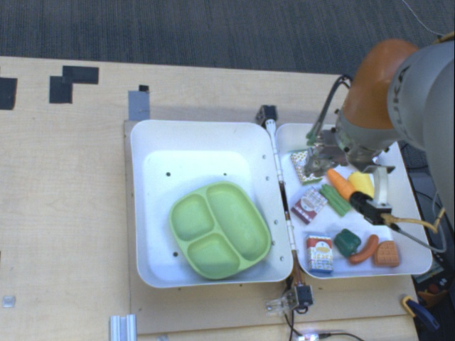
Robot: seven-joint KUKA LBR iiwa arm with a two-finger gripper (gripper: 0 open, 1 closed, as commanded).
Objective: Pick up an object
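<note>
The things to pick lie in the right bin (419,261): an orange carrot (338,183), a yellow piece (362,184), a green pod (335,199), a dark green block (348,242), a red sausage (364,249), an orange waffle (387,253) and two small packets (320,253) whose print is too small to read. The gripper (328,155) hangs over the bin's far end; whether it is clenched cannot be told. The left bin (153,190) holds a green divided plate (220,229). Both bins rest on a pale wooden bench (64,219), with dark carpet (178,16) beyond.
</note>
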